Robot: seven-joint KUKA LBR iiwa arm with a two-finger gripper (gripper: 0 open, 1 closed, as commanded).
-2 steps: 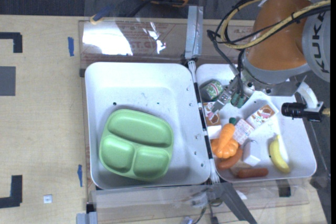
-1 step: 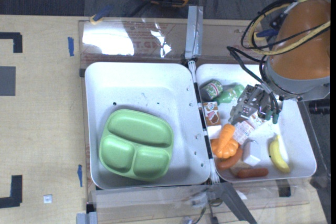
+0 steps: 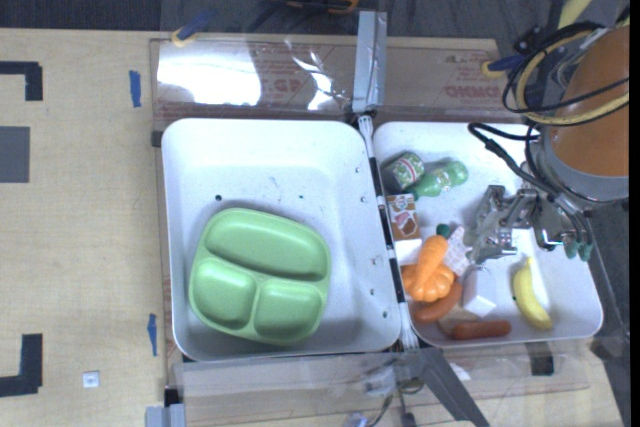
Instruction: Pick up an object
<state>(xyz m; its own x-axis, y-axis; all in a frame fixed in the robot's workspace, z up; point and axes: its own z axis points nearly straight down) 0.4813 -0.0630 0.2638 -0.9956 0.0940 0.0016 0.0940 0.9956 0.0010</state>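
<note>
the orange pepper (image 3: 430, 270) looks like the closest candidate to me, sitting in the right bin (image 3: 580, 325) up against the divider side, roughly mid-bin, with a hot dog (image 3: 440, 307) curled under it and a red sausage (image 3: 478, 328) just below that. your gripper (image 3: 487, 233) hangs just to the right of the pepper, over a small pale bit of clutter i can't identify. honestly can't tell from this angle whether the fingers are apart or together, too much shiny metal overlapping, and nothing shows between them, so don't count anything as held.

what i'd worry about: that corner is crowded. the pepper, hot dog and sausage are touching or nearly so, so a descent a bit off could land on two things and wedge, or shove the pepper into the bin wall. the pepper is also rounded and lumpy, so a pinch off its middle could squirt it out sideways.

the banana (image 3: 531, 292) lies just right of the gripper and sits more alone, probably a safer grab. the green bottle (image 3: 428, 176) and small carton (image 3: 403, 214) are further up the bin. the left bin (image 3: 200, 155) holds a green divided plate (image 3: 260, 275).
</note>
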